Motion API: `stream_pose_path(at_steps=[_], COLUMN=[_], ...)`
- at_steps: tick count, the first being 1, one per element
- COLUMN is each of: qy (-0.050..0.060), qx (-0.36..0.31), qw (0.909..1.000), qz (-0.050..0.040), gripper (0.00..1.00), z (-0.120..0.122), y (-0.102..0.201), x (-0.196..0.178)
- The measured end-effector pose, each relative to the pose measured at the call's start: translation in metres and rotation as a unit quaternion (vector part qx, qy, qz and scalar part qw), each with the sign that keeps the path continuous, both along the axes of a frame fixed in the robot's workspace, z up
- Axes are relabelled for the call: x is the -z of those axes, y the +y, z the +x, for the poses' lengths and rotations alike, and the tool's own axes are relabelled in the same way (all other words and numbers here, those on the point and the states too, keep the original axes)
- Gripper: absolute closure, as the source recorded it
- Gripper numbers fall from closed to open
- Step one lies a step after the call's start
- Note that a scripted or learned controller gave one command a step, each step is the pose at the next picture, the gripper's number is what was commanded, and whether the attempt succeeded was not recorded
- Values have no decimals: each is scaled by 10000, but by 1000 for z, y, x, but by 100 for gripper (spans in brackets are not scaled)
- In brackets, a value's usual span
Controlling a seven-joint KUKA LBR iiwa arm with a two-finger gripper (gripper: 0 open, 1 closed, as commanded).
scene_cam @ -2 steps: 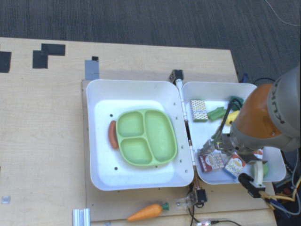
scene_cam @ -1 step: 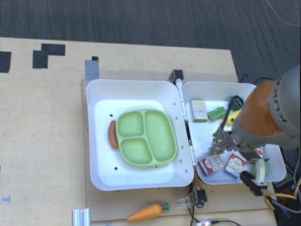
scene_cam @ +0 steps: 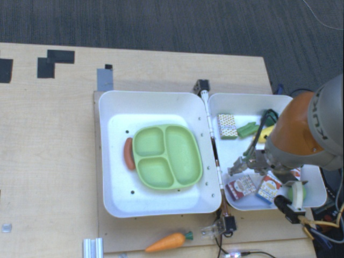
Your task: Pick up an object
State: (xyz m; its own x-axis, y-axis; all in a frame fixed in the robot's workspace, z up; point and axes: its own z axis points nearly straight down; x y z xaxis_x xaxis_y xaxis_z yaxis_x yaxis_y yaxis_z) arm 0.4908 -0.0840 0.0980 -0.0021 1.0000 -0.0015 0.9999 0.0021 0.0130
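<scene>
Camera view – tool [scene_cam: 242, 166] over right bin [scene_cam: 317, 195], grip state unclear, small printed packets [scene_cam: 243, 186] just below

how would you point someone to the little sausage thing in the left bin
Start at the left bin, the one holding the green divided plate. Look just off the plate's left edge, where a small reddish-brown sausage lies lengthwise on the bin floor. It is the only loose item in that bin; the orange carrot lies outside on the bench, below the bins.
</scene>
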Motion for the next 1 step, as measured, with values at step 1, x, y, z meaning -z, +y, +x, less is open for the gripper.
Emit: stream_pose_path(at_steps=[1], qy=[-21], qx=[-14], qw=[10000], qz=[1], gripper=[100], z=[2], y=[1], x=[-10])
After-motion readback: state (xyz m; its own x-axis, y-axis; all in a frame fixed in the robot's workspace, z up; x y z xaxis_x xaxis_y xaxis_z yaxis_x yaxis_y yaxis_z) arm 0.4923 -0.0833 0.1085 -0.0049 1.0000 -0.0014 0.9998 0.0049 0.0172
